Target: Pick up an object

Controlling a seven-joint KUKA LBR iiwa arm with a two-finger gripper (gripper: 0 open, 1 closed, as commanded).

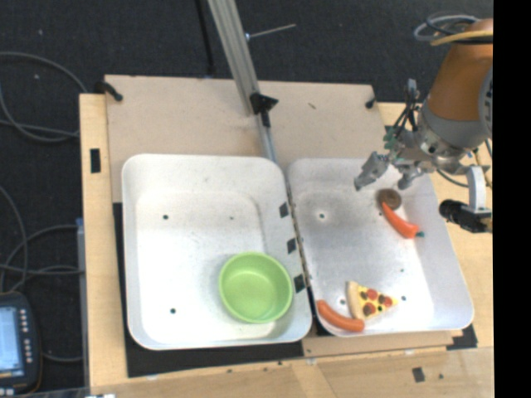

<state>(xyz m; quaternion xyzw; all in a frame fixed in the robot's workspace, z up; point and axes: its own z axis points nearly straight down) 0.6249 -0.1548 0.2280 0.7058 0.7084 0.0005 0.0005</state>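
Now end effector [390, 172] spread, nothing gripped — poised just above carrot [401, 220] in right bin [448, 259].

Even overhead light, white bins [207, 181] bright but not blown out, soft faint shadows, dark floor far side, slightly grainy, low-resolution softness throughout

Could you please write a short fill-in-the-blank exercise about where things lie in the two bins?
1. The green bowl sits in the ___ bin.
2. The pizza slice lies beside a sausage near the right bin's ___ edge.
3. The gripper hovers close to the ___ carrot.

Missing words: left; front; orange
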